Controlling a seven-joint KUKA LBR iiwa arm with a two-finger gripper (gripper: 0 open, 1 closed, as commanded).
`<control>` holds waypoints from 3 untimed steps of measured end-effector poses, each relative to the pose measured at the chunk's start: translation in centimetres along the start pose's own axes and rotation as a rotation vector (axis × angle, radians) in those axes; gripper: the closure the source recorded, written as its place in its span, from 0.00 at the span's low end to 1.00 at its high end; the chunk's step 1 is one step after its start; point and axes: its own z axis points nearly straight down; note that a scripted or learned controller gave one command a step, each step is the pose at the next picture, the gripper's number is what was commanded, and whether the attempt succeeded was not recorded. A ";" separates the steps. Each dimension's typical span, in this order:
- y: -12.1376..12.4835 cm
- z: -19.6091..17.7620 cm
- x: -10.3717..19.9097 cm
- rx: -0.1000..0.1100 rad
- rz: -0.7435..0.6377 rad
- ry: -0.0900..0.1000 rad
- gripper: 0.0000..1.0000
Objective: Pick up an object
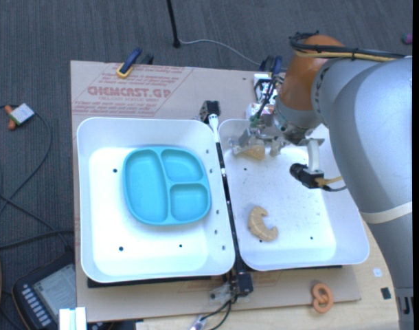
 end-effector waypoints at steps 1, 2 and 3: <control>0.0 -1.1 -0.2 0.001 -0.001 -0.005 1.00; -0.9 -13.4 4.6 0.001 0.001 0.000 1.00; -7.9 -16.9 10.5 0.006 0.000 0.002 1.00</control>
